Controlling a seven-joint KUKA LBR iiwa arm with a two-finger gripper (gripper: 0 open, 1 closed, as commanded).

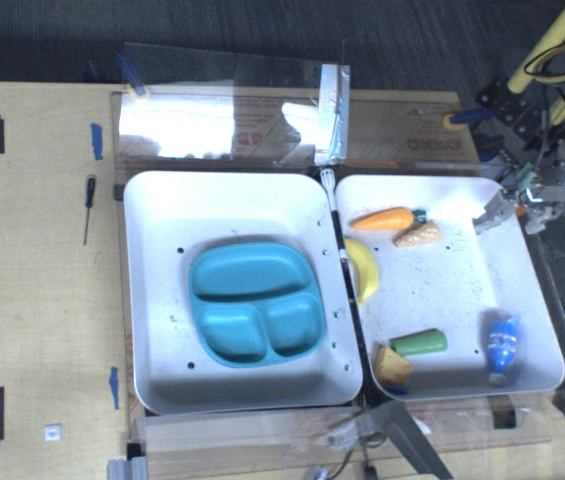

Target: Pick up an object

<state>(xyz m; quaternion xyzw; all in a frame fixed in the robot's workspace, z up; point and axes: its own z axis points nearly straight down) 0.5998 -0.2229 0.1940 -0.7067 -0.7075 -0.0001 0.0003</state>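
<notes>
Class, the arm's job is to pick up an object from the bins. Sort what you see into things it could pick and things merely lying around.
For the job:
gripper
carrot
banana
green cylinder
blue bottle
blue divided tray

Just lying about:
screwdriver
clear plastic sheet
yellow cable

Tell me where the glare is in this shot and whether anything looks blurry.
Camera view: strong glare on the clear panel behind the left bin; the blue tray casts a soft shadow; the gripper at the right bin's far corner looks slightly blurred; the carrot reads fairly sharp.
</notes>
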